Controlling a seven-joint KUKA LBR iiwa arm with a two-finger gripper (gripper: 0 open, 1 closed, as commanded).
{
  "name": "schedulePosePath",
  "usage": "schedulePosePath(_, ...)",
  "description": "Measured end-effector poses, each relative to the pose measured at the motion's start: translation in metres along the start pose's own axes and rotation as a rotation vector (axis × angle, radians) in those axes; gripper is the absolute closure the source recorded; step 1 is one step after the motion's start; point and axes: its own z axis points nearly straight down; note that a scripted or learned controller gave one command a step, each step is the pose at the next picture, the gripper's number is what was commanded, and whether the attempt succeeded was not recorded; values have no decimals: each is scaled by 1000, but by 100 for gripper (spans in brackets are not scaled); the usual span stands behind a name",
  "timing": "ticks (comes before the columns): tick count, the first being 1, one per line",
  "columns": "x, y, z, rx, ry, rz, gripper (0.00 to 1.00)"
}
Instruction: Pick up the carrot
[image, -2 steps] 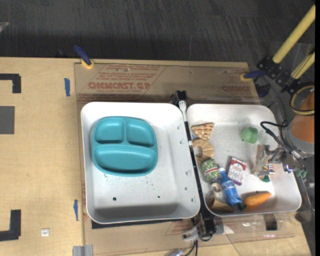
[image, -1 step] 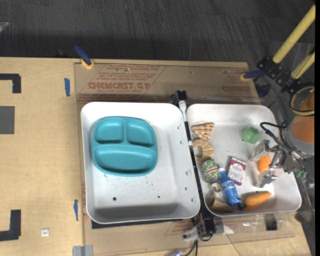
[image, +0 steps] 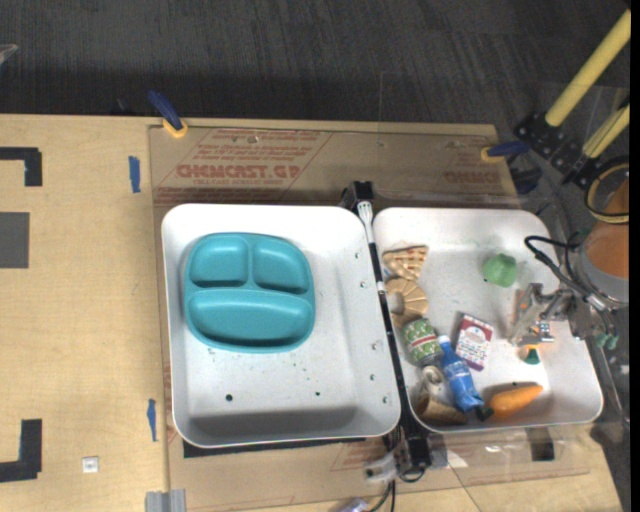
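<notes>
Camera view, from above at a slant: two white bins side by side on the bench. The left bin (image: 340, 400) carries a teal divided plate (image: 248, 290) and little else. The right bin (image: 590, 395) is where the clutter is. The carrot (image: 516, 399) lies on its side near that bin's front edge, towards the right corner, its orange body pointing left, where it sits just beside a blue bottle (image: 459, 380). My gripper (image: 535, 318) hangs over the right side of the same bin, behind the carrot and apart from it, with bare bin floor between us. My jaws: I cannot tell from this angle whether they stand wide or narrow; the metal blurs into cables and a small dark-green bit below. Nothing orange sits between them, so the carrot is not held. Other neighbours: a green ball-like thing (image: 500, 268) further back, a small red and white packet (image: 472, 340) mid-bin, a waffle-patterned piece (image: 405, 262) by the dividing wall. My judgement: the carrot's right end lies freer than the left, crowded by the bottle, so a descent towards that side looks cleaner.
</notes>
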Motion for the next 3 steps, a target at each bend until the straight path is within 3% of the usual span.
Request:
schedulePosePath(1, 0, 0, 1, -1, 2, 0, 0)
schedulePosePath(2, 29, 22, 13, 1, 14, 88, 0)
schedulePosePath(3, 25, 22, -1, 1, 1, 86, 100)
